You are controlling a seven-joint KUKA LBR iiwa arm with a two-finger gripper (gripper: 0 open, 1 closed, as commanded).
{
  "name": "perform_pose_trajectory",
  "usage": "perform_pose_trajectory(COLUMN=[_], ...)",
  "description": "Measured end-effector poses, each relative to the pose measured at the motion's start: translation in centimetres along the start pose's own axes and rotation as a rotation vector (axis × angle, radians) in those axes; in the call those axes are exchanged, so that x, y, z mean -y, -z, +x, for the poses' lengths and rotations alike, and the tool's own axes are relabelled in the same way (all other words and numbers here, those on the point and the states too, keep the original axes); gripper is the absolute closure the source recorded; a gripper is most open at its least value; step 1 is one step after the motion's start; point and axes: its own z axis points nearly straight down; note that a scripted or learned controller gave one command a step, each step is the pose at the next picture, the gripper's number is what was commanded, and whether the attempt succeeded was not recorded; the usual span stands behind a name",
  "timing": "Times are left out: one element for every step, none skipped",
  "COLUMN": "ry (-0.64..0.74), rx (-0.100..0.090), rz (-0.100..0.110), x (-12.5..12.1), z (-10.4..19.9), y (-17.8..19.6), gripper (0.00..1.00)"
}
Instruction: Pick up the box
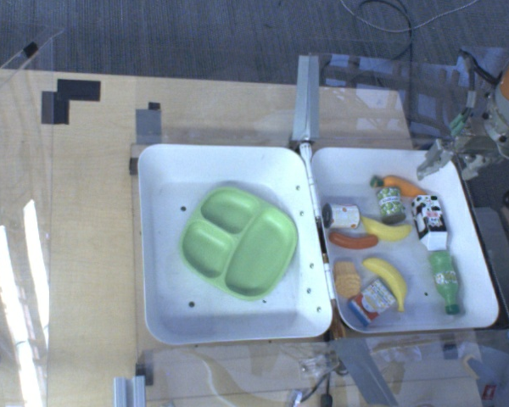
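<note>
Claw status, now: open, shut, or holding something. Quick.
Claw: cannot be told whether open or shut. It hangs over the far right corner of the right bin, with nothing visibly held and apart from the box.

You have a pale wooden counter (76, 253) filling the left and middle of the frame. Two shallow white bins sit on it side by side, touching along a metal divider: the left bin (165, 227) at centre, the right bin (475, 253) toward the right edge. Black markers (68, 98) lie at upper left.
</note>
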Motion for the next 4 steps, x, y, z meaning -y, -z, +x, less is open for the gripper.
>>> perform_pose_trajectory(ry=[0.108, -0.009, -0.172, -0.163], rx=[-0.001, 0.000, -0.009, -0.009], rz=[0.001, -0.008, 0.010, 0.014], x=[9.9, 1.4, -5.5, -5.6], z=[3.8, 6.0, 2.4, 2.7], y=[-12.4, -15.8, -16.1, -15.2], gripper=[0.00, 0.00, 0.00, 1.00])
